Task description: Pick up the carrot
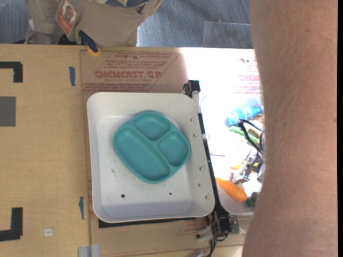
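Over on the right, the arm's broad grey body (297, 116) fills that side from top to bottom and covers most of the right-hand shallow white bin (225, 122), which is washed out by bright light. The small orange tapered carrot (232, 189) lies near that bin's lower edge, just beside the arm, with blue, green and black odds and ends (247, 123) above it. I cannot tell what the claw is doing. Left of it, the other white bin (102, 186) holds a teal three-compartment plastic plate (151, 146), lying flat. Both bins sit on the cardboard-covered desk (43, 143).
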Robot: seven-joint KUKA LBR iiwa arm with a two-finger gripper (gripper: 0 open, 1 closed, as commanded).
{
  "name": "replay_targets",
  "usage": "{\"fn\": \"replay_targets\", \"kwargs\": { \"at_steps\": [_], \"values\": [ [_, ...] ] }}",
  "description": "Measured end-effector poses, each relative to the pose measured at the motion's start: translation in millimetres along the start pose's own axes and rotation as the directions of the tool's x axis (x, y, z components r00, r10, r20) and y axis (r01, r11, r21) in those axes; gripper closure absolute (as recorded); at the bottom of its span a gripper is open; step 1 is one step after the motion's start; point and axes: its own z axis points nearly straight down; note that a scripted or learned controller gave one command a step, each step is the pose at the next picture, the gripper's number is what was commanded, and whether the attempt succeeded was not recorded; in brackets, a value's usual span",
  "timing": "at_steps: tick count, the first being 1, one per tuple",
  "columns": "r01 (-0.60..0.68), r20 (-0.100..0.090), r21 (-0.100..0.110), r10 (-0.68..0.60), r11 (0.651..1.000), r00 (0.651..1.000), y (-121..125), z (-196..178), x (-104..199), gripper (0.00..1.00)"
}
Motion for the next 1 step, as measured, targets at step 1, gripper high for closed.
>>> {"fn": "replay_targets", "kwargs": {
  "at_steps": [1],
  "values": [
    [-0.148, 0.003, -0.005, 0.149, 0.989, 0.989, 68.8, -95.4, 55.2, 1.00]
  ]
}}
